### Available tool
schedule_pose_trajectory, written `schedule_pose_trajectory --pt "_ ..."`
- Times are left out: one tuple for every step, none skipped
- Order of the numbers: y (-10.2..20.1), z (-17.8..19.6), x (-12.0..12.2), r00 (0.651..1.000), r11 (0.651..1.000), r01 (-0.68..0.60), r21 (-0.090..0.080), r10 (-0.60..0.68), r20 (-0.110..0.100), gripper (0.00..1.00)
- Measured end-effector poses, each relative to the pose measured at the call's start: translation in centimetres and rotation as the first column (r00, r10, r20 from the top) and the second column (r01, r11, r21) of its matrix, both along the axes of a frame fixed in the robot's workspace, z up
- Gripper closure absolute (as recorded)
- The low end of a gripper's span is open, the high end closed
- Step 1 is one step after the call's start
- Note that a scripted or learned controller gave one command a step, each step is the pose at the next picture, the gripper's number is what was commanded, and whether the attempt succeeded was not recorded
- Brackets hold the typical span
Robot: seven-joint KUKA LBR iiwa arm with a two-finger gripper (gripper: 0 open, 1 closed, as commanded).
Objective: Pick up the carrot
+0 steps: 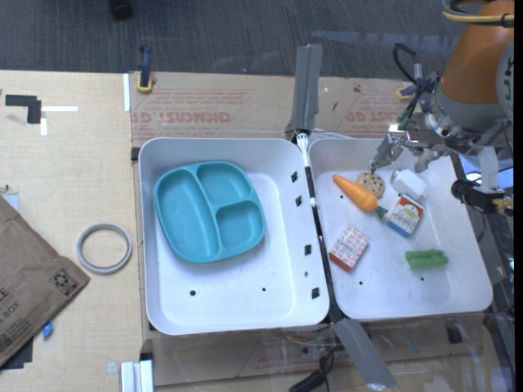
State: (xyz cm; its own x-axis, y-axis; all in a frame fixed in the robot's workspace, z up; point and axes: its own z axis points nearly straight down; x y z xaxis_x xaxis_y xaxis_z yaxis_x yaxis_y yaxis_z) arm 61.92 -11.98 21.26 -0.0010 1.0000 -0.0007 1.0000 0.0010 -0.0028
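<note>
Camera view is showing the carrot [356, 191] lying flat on the floor of the right bin [458, 296], in its upper left part, not far from the divider between the two bins. Its long axis is running on a diagonal: the narrow tip is pointing up and left toward the bin's back corner, while the thick end is pointing down and right toward a small carton [404, 216]. A round cookie [370, 183] is sitting just beside the carrot's upper flank, probably touching it, so a grasp across the middle is looking crowded on that side. A red and white packet [349, 247] is lying below, a green piece [426, 258] further right, and a white block [409, 183] near the carton. The gripper [400, 150] is hanging above the bin's back edge, its fingers [382, 155] standing apart with nothing between them, apparently lining up for a descent. The left bin [163, 292] is holding a blue divided plate [210, 211].
</note>
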Motion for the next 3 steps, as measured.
schedule_pose_trajectory --pt "2.1 -12.2 -1.0 0.98 0.98 0.199 0.0 -0.199 0.001 0.0" --pt "1.9 -11.4 -1.0 0.979 0.979 0.202 0.0 -0.202 -0.002 1.0" --pt "12.0 -2.2 -0.8 1.0 1.0 0.0 0.0 0.0 0.001 1.0"
